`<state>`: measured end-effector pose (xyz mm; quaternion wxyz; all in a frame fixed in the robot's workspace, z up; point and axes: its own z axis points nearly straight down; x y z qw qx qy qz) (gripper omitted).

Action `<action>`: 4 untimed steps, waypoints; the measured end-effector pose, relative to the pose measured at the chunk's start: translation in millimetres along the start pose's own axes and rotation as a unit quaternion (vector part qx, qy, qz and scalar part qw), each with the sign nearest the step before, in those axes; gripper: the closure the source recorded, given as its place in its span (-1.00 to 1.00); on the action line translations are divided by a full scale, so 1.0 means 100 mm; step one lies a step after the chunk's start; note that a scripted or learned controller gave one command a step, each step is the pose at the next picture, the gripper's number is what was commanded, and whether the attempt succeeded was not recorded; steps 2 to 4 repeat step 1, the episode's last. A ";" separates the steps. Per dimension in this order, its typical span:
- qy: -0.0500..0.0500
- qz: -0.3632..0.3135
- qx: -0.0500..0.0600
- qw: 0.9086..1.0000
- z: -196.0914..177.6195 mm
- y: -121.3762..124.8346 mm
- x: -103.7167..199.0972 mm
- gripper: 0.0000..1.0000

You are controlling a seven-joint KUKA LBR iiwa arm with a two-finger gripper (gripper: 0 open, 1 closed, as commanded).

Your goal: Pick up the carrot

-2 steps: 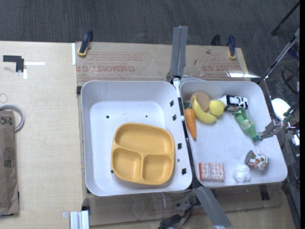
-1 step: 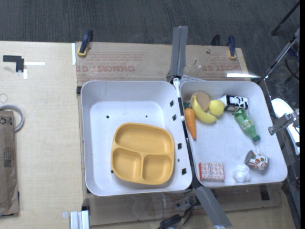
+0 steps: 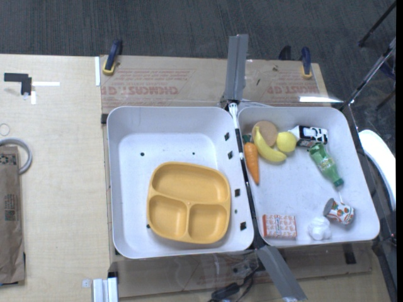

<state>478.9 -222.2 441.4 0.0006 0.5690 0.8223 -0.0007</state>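
An orange carrot lies in the right bin, close against the bin's left wall, its thick end toward the back and its tip pointing to the front. A yellow banana lies just to its right, almost touching it.
Behind the banana sit a brownish potato and a lemon. A black-and-white carton, a green bottle, a small orange-printed carton, a white lump and a red-patterned packet share the right bin. The left bin holds a yellow divided tray.
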 end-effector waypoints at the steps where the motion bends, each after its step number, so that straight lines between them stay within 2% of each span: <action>1: 0.000 -0.079 0.000 0.997 0.00 0.37 0.24 -1.00; 4: 0.000 -0.079 0.000 0.997 0.00 0.37 0.24 -1.00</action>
